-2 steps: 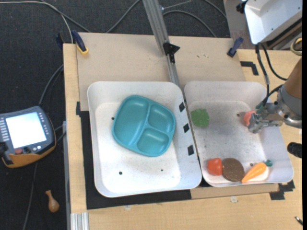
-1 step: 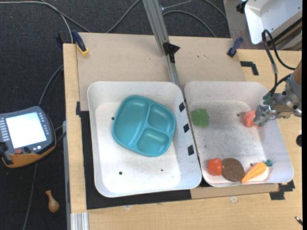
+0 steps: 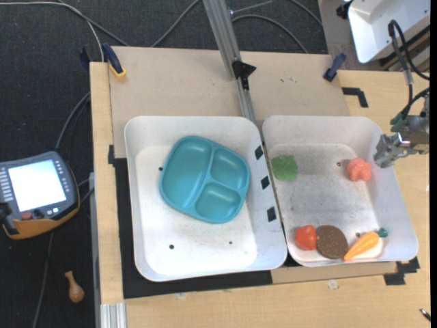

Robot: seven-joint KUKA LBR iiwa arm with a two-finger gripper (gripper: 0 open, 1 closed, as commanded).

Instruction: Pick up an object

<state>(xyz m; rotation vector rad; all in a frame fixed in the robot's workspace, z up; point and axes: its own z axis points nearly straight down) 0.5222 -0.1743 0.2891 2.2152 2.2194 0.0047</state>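
Front of right bin (image 3: 403, 232): red tomato (image 3: 306, 237), brown disc (image 3: 331, 241), carrot (image 3: 362, 244) in a row. Green block (image 3: 284, 167) at back-left, pink obj (image 3: 358, 170) back-right. Gripper (image 3: 384, 152) at right rim, just beside pink obj; grip state can't tell. Left bin (image 3: 147, 251) holds teal divided plate (image 3: 204, 178).

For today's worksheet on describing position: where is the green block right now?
The green block lies in the right bin, at its upper left corner, beside the divide from the left bin that holds the teal tray.
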